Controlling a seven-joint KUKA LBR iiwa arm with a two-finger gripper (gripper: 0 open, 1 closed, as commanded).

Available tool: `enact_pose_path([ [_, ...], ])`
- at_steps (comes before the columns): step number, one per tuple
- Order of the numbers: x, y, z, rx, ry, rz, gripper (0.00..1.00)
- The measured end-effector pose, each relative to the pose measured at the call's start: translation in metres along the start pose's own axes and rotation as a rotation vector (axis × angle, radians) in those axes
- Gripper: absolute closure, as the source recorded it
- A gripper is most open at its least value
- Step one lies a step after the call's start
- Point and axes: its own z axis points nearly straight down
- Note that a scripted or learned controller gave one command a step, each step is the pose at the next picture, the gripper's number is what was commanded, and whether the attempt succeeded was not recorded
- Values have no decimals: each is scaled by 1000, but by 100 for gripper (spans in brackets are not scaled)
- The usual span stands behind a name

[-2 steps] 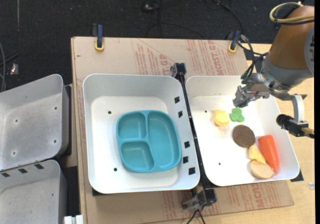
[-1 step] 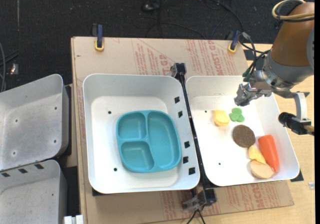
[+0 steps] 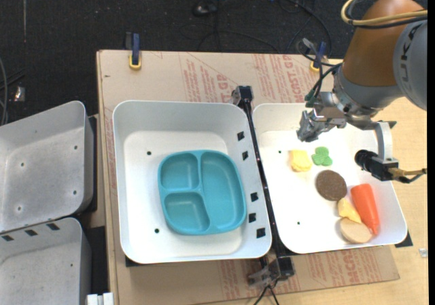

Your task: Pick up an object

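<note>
Right bin (image 3: 285, 161): yellow piece (image 3: 299, 160) below jaws.

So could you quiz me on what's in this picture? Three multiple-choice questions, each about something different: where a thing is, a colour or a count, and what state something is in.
1. Where does the divided tray lie?
A. left bin
B. right bin
C. on the floor

2. What colour is the carrot-shaped toy?
A. blue
B. orange
C. purple

3. How does the gripper stand to the toys?
A. carrying the brown disc
B. pressed into the tray
C. above the right bin, near the yellow piece and green piece

Answers: 1 A, the teal tray sits in the left bin. 2 B, it is plainly orange. 3 C, it hangs over the bin's far end; the brown disc lies in the bin.
</note>
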Motion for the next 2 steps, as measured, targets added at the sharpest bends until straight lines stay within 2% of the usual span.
enact_pose_path([
  [1, 57, 0, -6, 1, 1, -2, 100],
  [2, 114, 11, 8, 1, 0, -2, 100],
])
